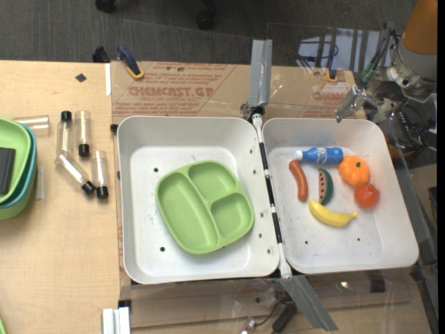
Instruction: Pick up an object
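Note:
The right bin [400, 249] holds several toy foods. A blue and white bottle [321, 155] lies on its side near the back. Below it are a red sausage [299, 179] and a watermelon slice [325, 185]. An orange pumpkin [354, 170] sits above a red tomato [366, 195], and a yellow banana [332, 214] lies nearest the front. My gripper [360, 99] hangs over the back right rim of this bin, above and behind the bottle, with nothing seen in it. The arm's orange band [421, 16] is at the top right.
In the left bin [132, 186] lies a green divided plate [205, 206]. Several clear vials [82, 160] are scattered on the wooden bench to the left, beside stacked green trays [15, 165]. An upright metal post [260, 75] stands behind the seam between the bins.

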`<state>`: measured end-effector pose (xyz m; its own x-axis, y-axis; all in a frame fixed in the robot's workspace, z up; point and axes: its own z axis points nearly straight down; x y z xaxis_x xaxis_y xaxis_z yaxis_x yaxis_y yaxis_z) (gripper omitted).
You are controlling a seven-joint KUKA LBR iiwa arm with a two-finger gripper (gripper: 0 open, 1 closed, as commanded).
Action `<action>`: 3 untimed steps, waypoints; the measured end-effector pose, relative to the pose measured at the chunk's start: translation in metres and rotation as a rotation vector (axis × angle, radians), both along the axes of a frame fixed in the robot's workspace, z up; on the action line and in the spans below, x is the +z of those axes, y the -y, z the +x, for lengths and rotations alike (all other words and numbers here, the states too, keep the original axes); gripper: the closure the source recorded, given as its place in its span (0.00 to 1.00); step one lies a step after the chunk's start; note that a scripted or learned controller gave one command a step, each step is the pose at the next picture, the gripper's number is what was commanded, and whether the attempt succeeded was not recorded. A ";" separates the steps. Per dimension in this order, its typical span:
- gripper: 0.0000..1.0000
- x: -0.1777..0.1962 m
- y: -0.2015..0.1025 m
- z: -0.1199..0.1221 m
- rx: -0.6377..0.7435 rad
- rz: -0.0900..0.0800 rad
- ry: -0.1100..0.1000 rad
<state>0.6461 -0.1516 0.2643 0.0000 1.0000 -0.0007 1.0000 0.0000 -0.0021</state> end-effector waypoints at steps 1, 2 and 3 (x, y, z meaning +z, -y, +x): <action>0.00 0.018 -0.084 -0.012 -0.400 -0.002 -0.002; 0.00 -0.074 -0.167 0.012 -0.687 -0.003 -0.002; 0.00 0.102 -0.187 -0.007 -1.186 -0.004 0.001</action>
